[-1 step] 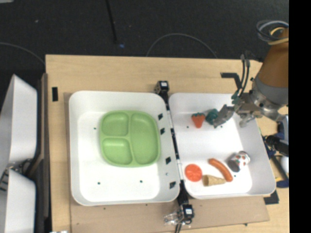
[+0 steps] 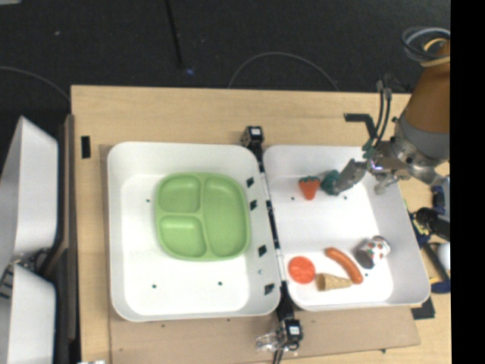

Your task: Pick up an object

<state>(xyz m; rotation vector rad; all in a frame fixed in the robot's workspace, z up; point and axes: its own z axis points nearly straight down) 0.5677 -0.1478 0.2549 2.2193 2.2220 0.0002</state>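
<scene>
The wooden tabletop [image 2: 174, 116] carries two white bins. The left bin [image 2: 129, 203] holds a green divided plate [image 2: 203, 216]. The right bin [image 2: 326, 218] holds the loose pieces. The arm [image 2: 428, 105] reaches in over its far corner, and the pincer [image 2: 350, 177] sits low beside a teal object [image 2: 331, 182] and a small strawberry toy [image 2: 308, 187]; whether it is wide or closed I cannot tell. A sausage [image 2: 344, 262], cone [image 2: 333, 282], red disc [image 2: 301, 269] and a grey-white piece [image 2: 373, 252] lie near the front. Nothing looks lifted yet; the grasp and raise remain, I judge.
</scene>
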